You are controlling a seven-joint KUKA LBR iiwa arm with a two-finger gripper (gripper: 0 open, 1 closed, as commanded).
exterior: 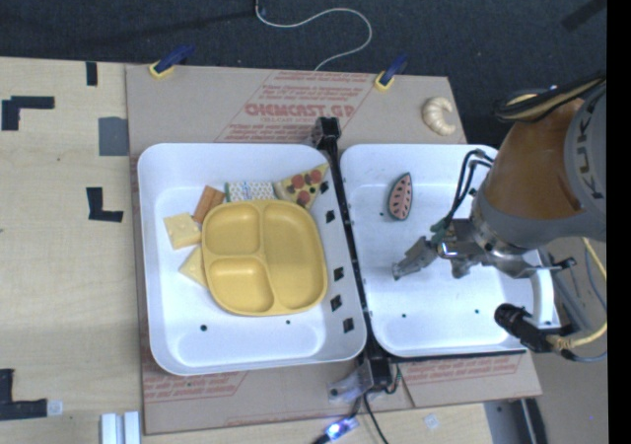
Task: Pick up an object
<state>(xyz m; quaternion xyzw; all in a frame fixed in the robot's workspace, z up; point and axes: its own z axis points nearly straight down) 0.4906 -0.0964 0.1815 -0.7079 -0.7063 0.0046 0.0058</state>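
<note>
Bins [158, 235] are sitting side by side: a yellow plate [264, 257] is filling the left; a watermelon slice [398, 196] is lying at 11 o'clock of the released gripper [406, 267] in the right.

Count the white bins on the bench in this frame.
2. The left bin holds a yellow divided plate lying over some flat pieces. The right bin holds a small watermelon-slice piece, and the gripper hangs over it.
</note>
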